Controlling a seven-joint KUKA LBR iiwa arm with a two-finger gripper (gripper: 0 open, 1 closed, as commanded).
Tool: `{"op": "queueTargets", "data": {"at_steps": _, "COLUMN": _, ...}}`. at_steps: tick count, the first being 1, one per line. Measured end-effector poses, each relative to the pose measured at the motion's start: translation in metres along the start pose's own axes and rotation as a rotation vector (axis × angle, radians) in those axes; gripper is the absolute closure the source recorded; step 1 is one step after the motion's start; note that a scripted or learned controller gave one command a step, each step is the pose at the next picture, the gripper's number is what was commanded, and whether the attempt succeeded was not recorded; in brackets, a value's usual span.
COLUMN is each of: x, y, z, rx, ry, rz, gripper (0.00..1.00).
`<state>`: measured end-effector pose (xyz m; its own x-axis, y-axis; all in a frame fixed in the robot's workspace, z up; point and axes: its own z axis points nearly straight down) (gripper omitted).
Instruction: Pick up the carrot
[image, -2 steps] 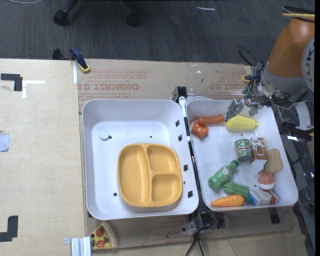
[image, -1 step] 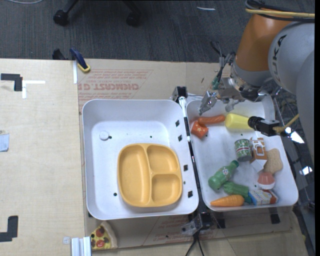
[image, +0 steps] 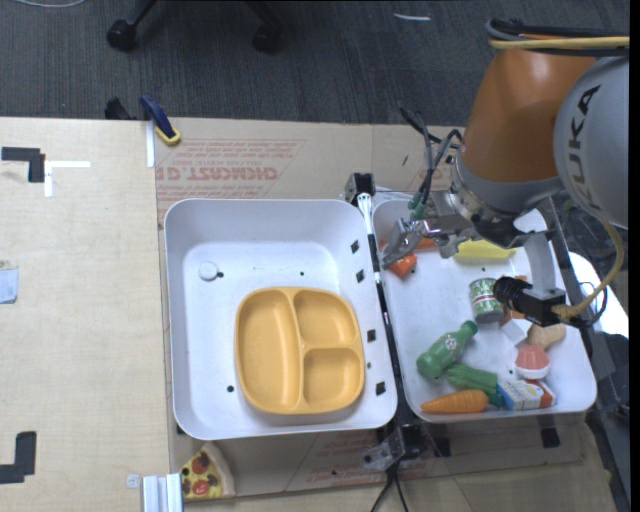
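1. Cardboard and pale board cover the bench, which bears two white bins side by side; the right bin (image: 570, 375) is the landmark for what follows.
2. At the right bin's near edge lies the carrot (image: 455, 402), orange, on its side, apart from the arm.
3. Just beyond the carrot lie a green bottle (image: 446, 348) and a small white carton (image: 522, 394).
4. Near the bin's middle stands a green-labelled can (image: 487, 300).
5. At the bin's far left corner hovers the gripper (image: 412, 240), well apart from the carrot; whether its fingers are apart or together cannot be told.
6. A small orange-red piece (image: 402, 265) lies just beneath it.
7. Left of the right bin, the other bin holds a yellow divided plate (image: 299, 349).
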<state>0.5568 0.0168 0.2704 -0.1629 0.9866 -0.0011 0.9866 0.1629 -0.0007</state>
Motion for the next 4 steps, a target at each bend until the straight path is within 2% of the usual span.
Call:
{"op": "queueTargets", "data": {"at_steps": 1, "x": 0.069, "y": -0.014, "z": 0.080, "rx": 0.001, "ry": 0.000, "rz": -0.061, "gripper": 0.00}}
{"op": "queueTargets", "data": {"at_steps": 2, "x": 0.102, "y": -0.002, "z": 0.175, "rx": -0.007, "ry": 0.006, "rz": 0.044, "gripper": 0.00}}
{"op": "queueTargets", "data": {"at_steps": 3, "x": 0.118, "y": 0.000, "z": 0.166, "rx": -0.007, "ry": 0.036, "rz": 0.036, "gripper": 1.00}}
{"op": "queueTargets", "data": {"at_steps": 4, "x": 0.204, "y": -0.046, "z": 0.120, "rx": 0.003, "ry": -0.001, "rz": 0.577, "gripper": 1.00}}
